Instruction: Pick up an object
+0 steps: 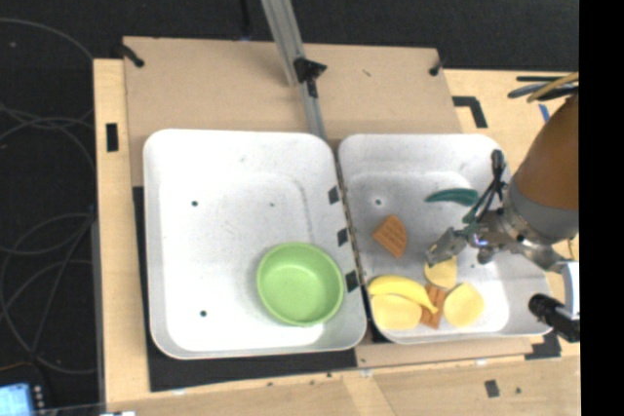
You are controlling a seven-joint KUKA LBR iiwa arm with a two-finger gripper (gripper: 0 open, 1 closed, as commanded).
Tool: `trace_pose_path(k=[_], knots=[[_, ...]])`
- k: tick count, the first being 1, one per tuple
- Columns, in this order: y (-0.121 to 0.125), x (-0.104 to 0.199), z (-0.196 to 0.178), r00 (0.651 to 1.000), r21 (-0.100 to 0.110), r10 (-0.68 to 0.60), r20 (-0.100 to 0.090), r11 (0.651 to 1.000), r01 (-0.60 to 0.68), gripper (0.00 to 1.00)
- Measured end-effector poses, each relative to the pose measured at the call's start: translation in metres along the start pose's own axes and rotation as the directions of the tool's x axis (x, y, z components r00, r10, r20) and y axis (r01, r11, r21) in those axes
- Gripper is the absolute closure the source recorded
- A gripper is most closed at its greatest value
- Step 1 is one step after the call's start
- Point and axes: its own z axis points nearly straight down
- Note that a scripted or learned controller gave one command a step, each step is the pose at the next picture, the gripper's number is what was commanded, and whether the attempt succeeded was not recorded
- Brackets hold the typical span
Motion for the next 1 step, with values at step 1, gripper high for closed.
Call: trace_pose_path(k=[1], knots=[[-0.0005,0.0009,0.0631,1.000,0.000,0.001,0.000,1.000,-0.001,0.00]])
